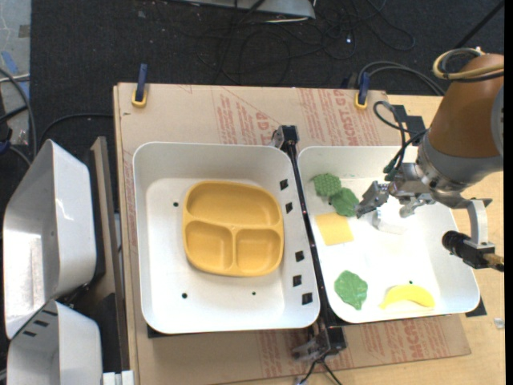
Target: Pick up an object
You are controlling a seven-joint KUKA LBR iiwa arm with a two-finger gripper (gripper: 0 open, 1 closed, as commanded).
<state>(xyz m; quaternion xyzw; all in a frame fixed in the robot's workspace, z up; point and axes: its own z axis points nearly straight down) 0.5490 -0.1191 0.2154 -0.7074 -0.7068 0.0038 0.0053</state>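
Gripper hangs over the right bin, fingers spread apart with nothing between them. Just to its left sit two green pieces touching each other, with a yellow square below them. Nearer the front edge lie a green leafy piece and a banana. Left bin holds a yellow divided plate.

I count two white bins, one yellow divided tray, three green leafy pieces, one yellow cheese slice and one banana.
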